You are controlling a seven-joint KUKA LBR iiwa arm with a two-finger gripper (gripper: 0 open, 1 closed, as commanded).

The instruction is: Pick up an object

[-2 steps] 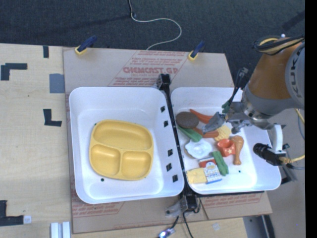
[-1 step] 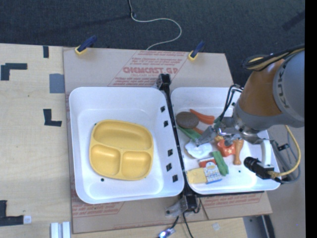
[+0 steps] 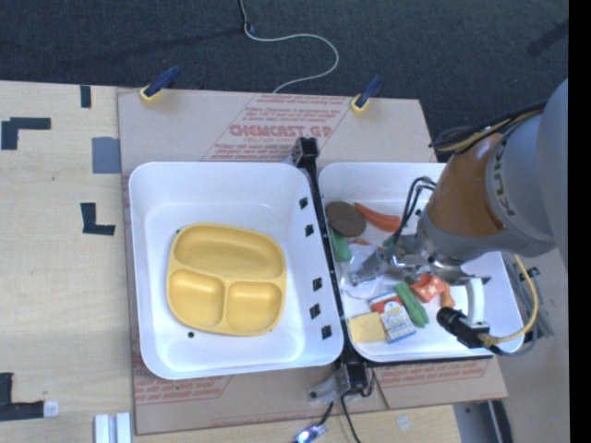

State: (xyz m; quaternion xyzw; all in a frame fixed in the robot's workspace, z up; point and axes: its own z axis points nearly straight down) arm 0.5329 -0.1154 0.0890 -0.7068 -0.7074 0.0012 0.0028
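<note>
1. Gripper [image 3: 371, 268] down in the right bin [image 3: 480, 347], among the small objects; can't tell its grip state.
2. Green piece [image 3: 412, 305], yellow block [image 3: 366, 328] and carton [image 3: 397, 321] lie just beside it.
3. Left bin [image 3: 148, 275] holds a yellow divided tray [image 3: 226, 278].

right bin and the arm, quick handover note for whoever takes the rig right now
Gripper: low in the right bin, over the left part of the pile; fingers not readable, nothing seen held.
Right bin: brown disc, orange carrot, green pepper, red piece, yellow block, small carton.
Left bin: yellow divided plate.
Done: arm is down at the pile.
Left: grasp one object and lift it.
</note>
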